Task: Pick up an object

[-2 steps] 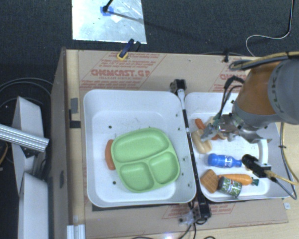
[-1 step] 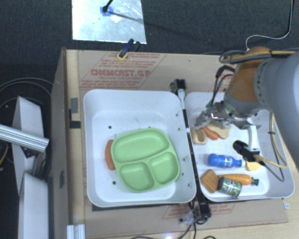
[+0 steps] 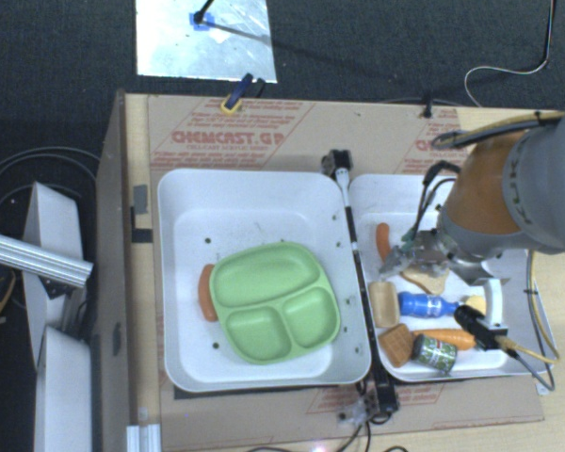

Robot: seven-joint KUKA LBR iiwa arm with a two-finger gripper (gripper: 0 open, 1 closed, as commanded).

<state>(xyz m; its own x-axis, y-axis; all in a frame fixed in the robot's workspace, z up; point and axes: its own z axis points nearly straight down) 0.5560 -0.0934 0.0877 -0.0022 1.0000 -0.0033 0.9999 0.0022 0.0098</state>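
You had the arm [image 3: 508, 196] reaching in over the right bin [image 3: 372, 191], with its end effector [image 3: 416, 252] lowered among the clutter there, just above a pale, bread-like piece [image 3: 424, 279]. Whether it was open, closed or gripping anything I could not tell; the wrist hid that part.

Nothing looked lifted. The candidates for picking all lay on the bin floor: a small orange sausage [image 3: 383, 240] by the divider, a blue-and-white bottle [image 3: 427, 304], a carrot [image 3: 444, 338], a green can [image 3: 435, 352], a brown cracker-like piece [image 3: 395, 344] and a tan block [image 3: 385, 301].

In the left bin [image 3: 184, 215] you had a green divided plate [image 3: 275, 302] with another orange sausage [image 3: 206, 293] beside its left edge, well apart from the arm.

By my judgement the approach was done, while the grasp and the lift off the surface were left to prove.
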